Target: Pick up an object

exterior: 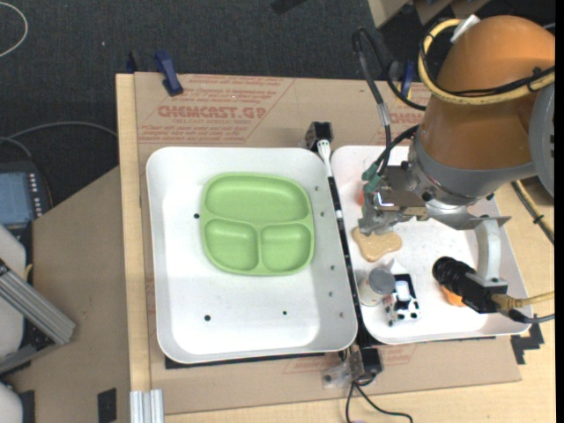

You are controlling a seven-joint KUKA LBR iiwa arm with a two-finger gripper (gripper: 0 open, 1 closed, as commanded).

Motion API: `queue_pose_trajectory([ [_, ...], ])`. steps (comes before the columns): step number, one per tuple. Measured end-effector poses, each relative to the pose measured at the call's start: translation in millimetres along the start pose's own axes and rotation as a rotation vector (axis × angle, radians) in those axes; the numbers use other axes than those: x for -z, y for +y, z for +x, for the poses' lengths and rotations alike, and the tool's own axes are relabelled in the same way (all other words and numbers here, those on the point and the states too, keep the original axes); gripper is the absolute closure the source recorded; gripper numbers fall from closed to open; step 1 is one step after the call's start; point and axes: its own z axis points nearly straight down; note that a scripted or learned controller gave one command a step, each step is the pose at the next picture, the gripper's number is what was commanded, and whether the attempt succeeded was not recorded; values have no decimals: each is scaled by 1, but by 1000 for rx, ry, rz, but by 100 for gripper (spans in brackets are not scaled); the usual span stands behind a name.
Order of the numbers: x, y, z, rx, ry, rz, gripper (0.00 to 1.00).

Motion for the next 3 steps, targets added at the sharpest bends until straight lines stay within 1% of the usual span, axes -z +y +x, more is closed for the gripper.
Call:
queue_pose_trajectory([
  [1, 73, 1, 60, 4, 2, -13, 100],
  [2, 79, 1, 56, -3, -1, -7, 100],
  [3, 117, 0, 139, 3, 2, -9, 100],
])
